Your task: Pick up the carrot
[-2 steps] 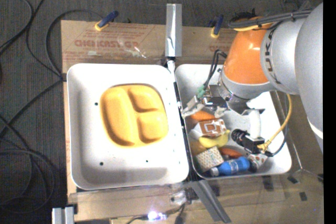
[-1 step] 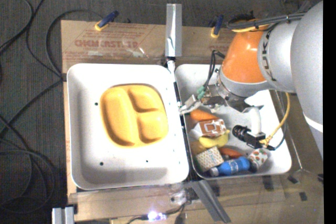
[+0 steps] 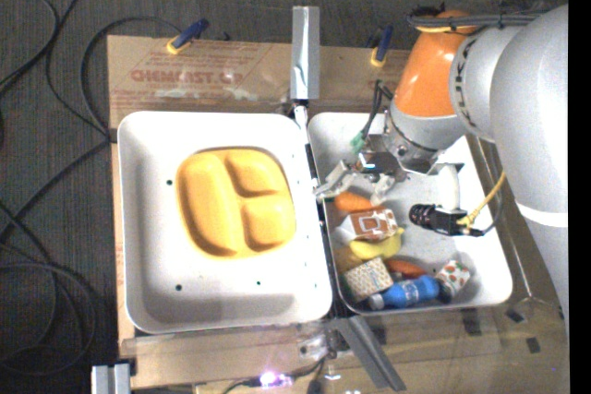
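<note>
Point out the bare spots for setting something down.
Free: left bin floor around the yellow tray, mostly along its near edge and left side. Crowded: right bin, with carrot, carton, bottle and gripper along its left side.

The carrot (image 3: 352, 202) is a small orange piece lying on its side in the right bin, right of frame centre.

From my station I see the arm (image 3: 499, 88) reaching in over the right bin (image 3: 489, 286), its gripper (image 3: 355, 183) low over the carrot (image 3: 351, 202) — whether anything is gripped, I can't tell. Below the carrot lie a small carton (image 3: 372, 223), a banana (image 3: 377, 247) and a blue bottle (image 3: 406, 293). The left bin (image 3: 148, 291) holds a yellow divided tray (image 3: 235, 201) — both bins sit on a cardboard-covered bench (image 3: 212, 78).
</note>
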